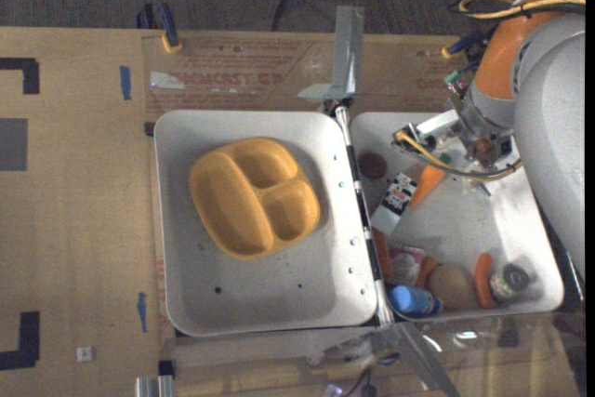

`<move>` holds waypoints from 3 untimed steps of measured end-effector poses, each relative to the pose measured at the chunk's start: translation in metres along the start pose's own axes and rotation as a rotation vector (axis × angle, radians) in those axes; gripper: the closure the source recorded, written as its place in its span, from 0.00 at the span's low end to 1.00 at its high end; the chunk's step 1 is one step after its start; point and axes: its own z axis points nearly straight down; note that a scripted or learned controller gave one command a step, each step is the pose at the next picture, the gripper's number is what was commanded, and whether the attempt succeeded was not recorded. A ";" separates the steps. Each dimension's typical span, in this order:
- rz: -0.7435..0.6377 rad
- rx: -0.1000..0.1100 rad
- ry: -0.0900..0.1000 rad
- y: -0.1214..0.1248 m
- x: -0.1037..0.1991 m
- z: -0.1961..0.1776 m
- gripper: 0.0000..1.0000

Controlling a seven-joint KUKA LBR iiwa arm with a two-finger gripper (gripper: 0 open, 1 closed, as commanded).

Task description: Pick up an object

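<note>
Two bins, hand low over the right one

Two shallow white bins sit side by side on the table (74,200). The left bin (186,293) holds a yellow divided dish (253,196), lying a little far of its middle, tilted askew to the bin's walls.

The right bin (521,237) carries the small things. The arm (548,98), grey with its orange band, reaches in from the right, and the hand (469,149) hangs over the far part of this bin among loose yellow and black cables. Whether it is clenched or released cannot be told from this angle.

An orange carrot-like piece (428,185) lies just left and near of the hand, close beside it; contact cannot be judged. A black-and-white box (397,196) lies just left of that piece, and a dark round thing (373,165) sits by the bin's left wall, farther back. Along the near wall lie a blue bottle-like thing (414,300), a brown rounded lump (452,285), a second orange stick (482,280) and a small grey round can (512,278), all well apart from the hand.
</note>
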 end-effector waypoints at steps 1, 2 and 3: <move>0.207 0.000 0.000 0.024 -0.048 -0.130 0.00; 0.206 0.000 0.000 0.022 -0.026 -0.157 0.00; 0.206 0.004 -0.002 -0.017 -0.021 -0.078 0.00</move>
